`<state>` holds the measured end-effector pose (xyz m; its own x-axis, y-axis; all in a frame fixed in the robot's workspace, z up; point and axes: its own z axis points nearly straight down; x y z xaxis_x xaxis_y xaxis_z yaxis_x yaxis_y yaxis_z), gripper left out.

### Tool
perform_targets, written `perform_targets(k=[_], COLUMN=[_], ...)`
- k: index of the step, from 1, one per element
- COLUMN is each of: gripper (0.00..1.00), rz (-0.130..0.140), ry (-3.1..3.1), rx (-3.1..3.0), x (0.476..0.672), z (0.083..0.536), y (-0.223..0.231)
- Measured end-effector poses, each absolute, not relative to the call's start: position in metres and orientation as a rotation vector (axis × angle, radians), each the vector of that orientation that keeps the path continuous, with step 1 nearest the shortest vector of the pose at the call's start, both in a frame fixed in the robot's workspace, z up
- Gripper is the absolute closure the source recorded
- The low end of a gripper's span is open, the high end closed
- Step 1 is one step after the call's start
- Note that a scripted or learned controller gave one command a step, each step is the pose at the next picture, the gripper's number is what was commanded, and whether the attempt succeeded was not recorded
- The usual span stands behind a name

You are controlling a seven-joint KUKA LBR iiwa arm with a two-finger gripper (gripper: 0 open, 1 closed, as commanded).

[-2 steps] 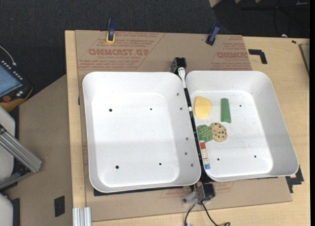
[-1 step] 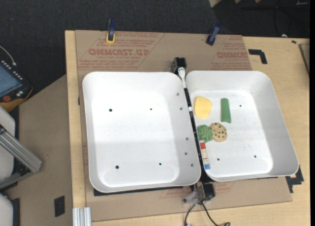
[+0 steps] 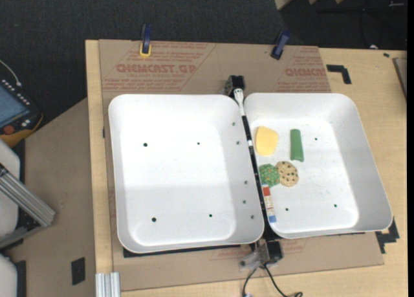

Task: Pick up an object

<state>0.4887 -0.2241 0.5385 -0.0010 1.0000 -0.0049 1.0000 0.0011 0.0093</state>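
Toward the left side of the right bin point(image 3: 362, 160) lay a small cluster of objects; a yellow piece point(image 3: 266, 140) sat near the dividing wall, with a green stick point(image 3: 296, 145) just beside it on its right; below them a green patterned disc point(image 3: 269, 174) and a speckled cookie point(image 3: 288, 173) lay side by side, touching or nearly so; a thin red, white and blue strip point(image 3: 268, 202) lay along the bin's left wall; the left bin point(image 3: 174, 173) stood alongside on a cardboard sheet point(image 3: 194, 63) held by two blue clamps point(image 3: 146, 40); whether the gripper was released or clenched, I could not tell.
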Motion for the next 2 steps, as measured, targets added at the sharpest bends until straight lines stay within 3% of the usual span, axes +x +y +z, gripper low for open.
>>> perform_targets(k=[1,2], gripper=[1.00,1.00], rz=[-0.009,0.002], ry=[2.235,2.212], rx=[2.227,2.220], x=[0.528,0.477], z=[0.389,0.446], y=[-0.200,-0.226])
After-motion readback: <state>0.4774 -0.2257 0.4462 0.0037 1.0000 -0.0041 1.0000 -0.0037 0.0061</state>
